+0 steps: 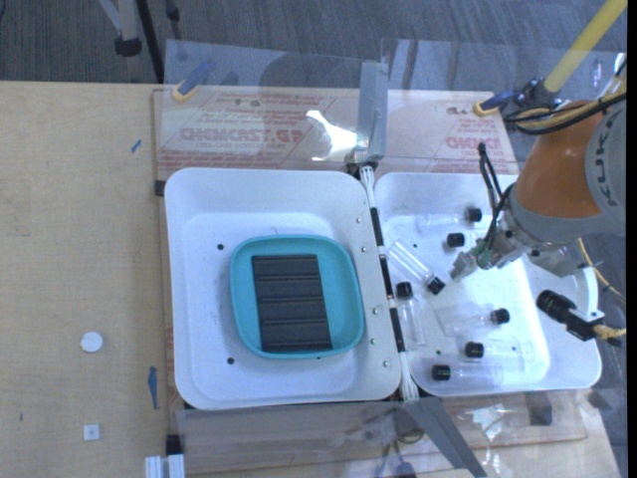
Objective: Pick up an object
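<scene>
The gripper (468, 262) hangs low over the right bin (567, 361), its tip pointing toward the divider between the two bins; whether it is released or clenched cannot be told from this slanted view. Clear vials with black caps lie scattered on the bin floor around it. The nearest vial (413, 265) lies just beside the gripper, on its divider side, tilted, with its black cap (436, 285) close under the gripper's tip. Nothing can be made out inside the gripper. Another capped vial (460, 239) lies just behind the gripper, toward the bin's far wall. More vials (478, 350) rest near the bin's front wall, well apart from the gripper. Beyond the divider, the left bin (199, 366) holds a teal tray (343, 297) with a dark ribbed insert (291, 303).
</scene>
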`<state>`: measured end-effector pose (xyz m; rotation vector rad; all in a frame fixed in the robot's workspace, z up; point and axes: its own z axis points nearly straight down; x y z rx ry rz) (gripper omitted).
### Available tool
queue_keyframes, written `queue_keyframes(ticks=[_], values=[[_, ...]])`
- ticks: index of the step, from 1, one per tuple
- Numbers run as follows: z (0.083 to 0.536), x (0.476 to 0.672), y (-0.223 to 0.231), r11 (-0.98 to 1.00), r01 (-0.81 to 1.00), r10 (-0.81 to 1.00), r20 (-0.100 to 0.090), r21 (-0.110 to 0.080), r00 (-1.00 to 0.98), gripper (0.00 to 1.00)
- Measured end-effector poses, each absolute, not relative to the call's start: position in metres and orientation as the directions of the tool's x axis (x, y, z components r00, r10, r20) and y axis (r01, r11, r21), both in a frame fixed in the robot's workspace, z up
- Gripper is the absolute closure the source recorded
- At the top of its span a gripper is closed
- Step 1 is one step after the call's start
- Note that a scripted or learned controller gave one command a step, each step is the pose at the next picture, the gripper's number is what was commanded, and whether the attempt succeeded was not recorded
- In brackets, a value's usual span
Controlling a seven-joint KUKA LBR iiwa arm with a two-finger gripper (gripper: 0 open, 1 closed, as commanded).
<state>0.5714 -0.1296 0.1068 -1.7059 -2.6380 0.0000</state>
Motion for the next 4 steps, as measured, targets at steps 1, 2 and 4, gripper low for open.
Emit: queue_keyframes(ticks=[1, 2, 4], values=[[0.107, 0.561, -0.156, 0.618, 0.786, 0.786, 0.0, 0.001, -0.618, 1.0], [0.2, 0.618, -0.117, 0.708, 0.706, 0.706, -0.006, 0.004, -0.708, 1.0], [0.2, 0.633, -0.101, 0.847, 0.532, 0.532, -0.007, 0.004, -0.847, 1.0]])
